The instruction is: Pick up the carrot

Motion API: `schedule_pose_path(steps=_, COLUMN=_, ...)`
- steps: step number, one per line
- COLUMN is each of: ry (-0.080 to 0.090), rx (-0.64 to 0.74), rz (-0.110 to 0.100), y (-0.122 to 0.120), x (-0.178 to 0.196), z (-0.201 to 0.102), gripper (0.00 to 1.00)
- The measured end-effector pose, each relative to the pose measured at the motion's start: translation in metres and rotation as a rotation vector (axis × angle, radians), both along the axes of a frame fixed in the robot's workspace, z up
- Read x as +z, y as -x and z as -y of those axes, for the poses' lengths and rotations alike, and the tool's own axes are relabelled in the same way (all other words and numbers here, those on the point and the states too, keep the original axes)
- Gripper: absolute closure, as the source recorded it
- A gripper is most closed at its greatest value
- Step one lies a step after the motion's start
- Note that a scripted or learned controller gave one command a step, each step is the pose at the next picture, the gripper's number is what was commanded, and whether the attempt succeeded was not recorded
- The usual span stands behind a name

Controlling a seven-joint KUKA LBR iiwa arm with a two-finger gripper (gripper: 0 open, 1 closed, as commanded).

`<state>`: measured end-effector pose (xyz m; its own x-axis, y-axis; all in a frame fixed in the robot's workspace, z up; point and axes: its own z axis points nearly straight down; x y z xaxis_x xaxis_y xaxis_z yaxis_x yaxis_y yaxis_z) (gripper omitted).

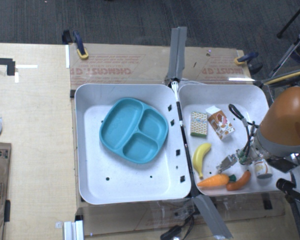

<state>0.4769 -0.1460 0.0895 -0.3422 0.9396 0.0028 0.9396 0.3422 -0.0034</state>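
Observation:
The carrot (213, 181) is orange with a small green tip and lies flat along the front wall of the right bin (225, 91). The gripper (229, 162) hangs just above and to the right of the carrot, between the banana and a small white bottle, and nothing shows held in it. The arm's orange band (289, 115) sits over the bin's right side and hides part of it.
A yellow banana (200, 158) lies left of the gripper. A red-orange sausage-shaped item (240, 180) touches the carrot's right end. A white bottle (261, 168), a cracker box (199, 124) and a small carton (220, 123) share this bin. The left bin (85, 134) holds a blue divided plate (134, 130).

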Motion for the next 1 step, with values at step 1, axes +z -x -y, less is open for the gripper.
schedule_pose_path(steps=1, ry=0.0, rx=0.205, rz=0.002, y=-0.0009, x=0.0007, z=-0.0169, gripper=0.0)
